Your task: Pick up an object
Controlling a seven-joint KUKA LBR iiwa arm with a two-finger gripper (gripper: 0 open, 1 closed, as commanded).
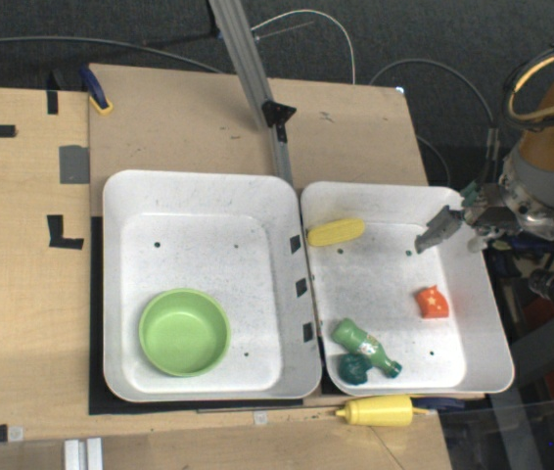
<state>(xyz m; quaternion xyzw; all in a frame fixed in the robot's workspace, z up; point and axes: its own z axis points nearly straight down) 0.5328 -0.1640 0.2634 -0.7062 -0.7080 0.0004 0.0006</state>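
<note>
The right bin [473, 262] holds a yellow corn-shaped piece [336, 231] near its back left corner. An orange object [433, 303] lies towards its right side. A green bottle [367, 344] lies on its side at the front, next to a dark teal object [353, 368]. My gripper [434, 233] hangs above the bin's back right part, pointing down and to the left. It is above and behind the orange object, clear of it, and to the right of the yellow piece. Nothing hangs from it.
A green bowl [185, 332] sits in the front left of the left bin [199, 204]. A yellow bottle [380, 411] lies on the bench just outside the right bin's front rim. A grey pole [248, 57] slants over the bench behind the bins.
</note>
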